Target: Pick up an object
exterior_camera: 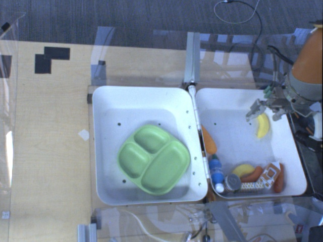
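1. The gripper (266,110) is hovering with its jaws standing apart, straddling the top of the banana (262,126) at the right bin's (229,110) two o'clock.
2. To grip well, it should be descending squarely across the curved, smooth yellow body.
3. Toward six o'clock, the blue bottle (216,168) and glossy packets are crowding together; the green plate (154,159) is lying in the left bin (111,115).

Bench (55,135): pale wood-grain top, bearing two shallow white bins side by side, the left bin (103,135) and the right bin (290,145) touching along a shared middle edge. Black angular markings (50,58) lie on the bench surface toward the far left corner. A grey upright post (191,59) stands at the far edge, behind the seam between the bins.
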